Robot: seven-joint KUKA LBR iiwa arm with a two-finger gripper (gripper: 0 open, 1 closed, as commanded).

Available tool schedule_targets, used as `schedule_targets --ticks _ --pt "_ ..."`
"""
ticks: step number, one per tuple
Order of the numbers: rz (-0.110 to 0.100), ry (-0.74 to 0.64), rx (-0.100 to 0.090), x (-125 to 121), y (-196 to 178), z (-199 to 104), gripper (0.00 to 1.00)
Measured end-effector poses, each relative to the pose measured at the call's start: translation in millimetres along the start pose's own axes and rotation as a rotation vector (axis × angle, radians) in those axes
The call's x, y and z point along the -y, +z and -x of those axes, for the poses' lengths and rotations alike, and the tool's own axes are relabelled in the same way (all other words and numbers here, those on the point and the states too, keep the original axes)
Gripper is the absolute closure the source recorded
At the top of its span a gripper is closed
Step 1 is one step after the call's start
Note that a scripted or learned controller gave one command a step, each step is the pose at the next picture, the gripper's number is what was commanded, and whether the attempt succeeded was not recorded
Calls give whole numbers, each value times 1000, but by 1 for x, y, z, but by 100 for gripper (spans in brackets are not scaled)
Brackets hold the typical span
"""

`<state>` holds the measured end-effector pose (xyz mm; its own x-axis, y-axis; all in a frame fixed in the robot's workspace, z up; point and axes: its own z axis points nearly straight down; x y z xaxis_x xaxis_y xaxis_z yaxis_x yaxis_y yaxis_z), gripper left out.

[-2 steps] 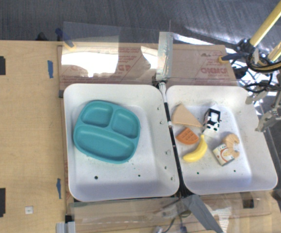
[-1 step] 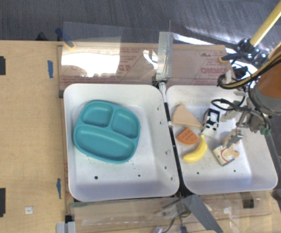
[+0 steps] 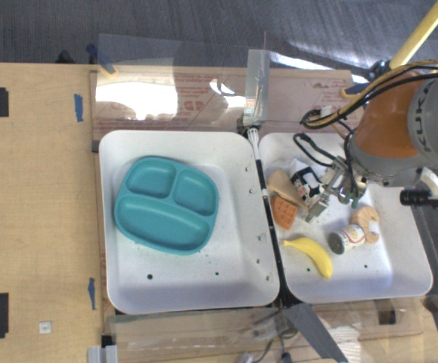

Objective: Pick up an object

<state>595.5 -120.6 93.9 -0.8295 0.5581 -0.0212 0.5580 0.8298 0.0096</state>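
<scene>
Two shallow white bins sit side by side on a pale wooden bench [image 3: 29, 225], with clear plastic sheeting taped along the far edge. At left, the left bin [image 3: 128, 282] holds a teal divided plate [image 3: 166, 204], lying flat with its three compartments facing up. At right, the right bin [image 3: 400, 274] carries the small objects: a yellow banana [image 3: 314, 254] near the front, a round white can [image 3: 343, 240] just beside it, a tan roll [image 3: 368, 219] touching the can's far side, an orange waffle-like piece [image 3: 284, 210] close to the divider, and a beige piece [image 3: 280, 181] just behind that. Reaching in from the right, the grey arm [image 3: 430, 138] with its orange band (cables looping over the wrist) lowers the gripper [image 3: 318, 205] into the middle of the right bin, between the waffle piece and the can. Its metal fingers [image 3: 315, 209] point down and toward the divider, and nothing shows between them; how far apart they stand cannot be told from this angle.
</scene>
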Motion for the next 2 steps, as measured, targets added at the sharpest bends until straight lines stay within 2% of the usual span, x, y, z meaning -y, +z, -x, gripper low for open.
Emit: schedule_targets --ticks 1,2 --pt "2 -2 10 -2 -14 3 100" --pt "1 449 3 0 -2 -28 100"
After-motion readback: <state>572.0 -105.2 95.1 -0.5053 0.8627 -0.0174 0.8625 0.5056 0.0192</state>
